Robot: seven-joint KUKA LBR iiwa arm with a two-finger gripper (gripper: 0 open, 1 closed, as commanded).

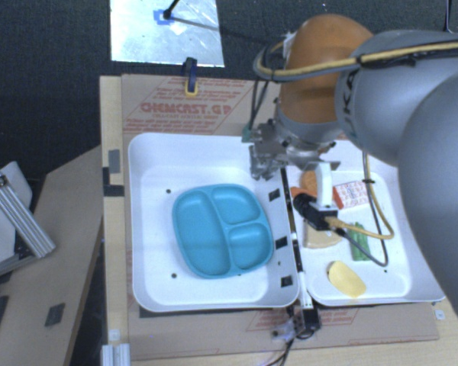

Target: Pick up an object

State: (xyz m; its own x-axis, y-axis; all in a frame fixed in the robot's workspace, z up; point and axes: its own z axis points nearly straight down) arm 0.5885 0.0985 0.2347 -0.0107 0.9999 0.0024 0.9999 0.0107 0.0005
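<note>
A blue divided plate (221, 229) lies flat in the middle of the left bin (147, 204). In the right bin (393, 277) are a yellow oval thing (346, 278), a green strip (359, 244), a red and white packet (352, 194), an orange piece (310, 181) and a tan disc (321, 239). My gripper (262, 166) hangs at the back of the bench, over the divide between the two bins, just beyond the plate's far right corner. Nothing shows between its tips.
The grey arm with its orange band (320, 59) covers the right bin's back and right side. Cardboard (183, 107) lies under the bins, and a shiny metal sheet (164, 21) sits behind them.
</note>
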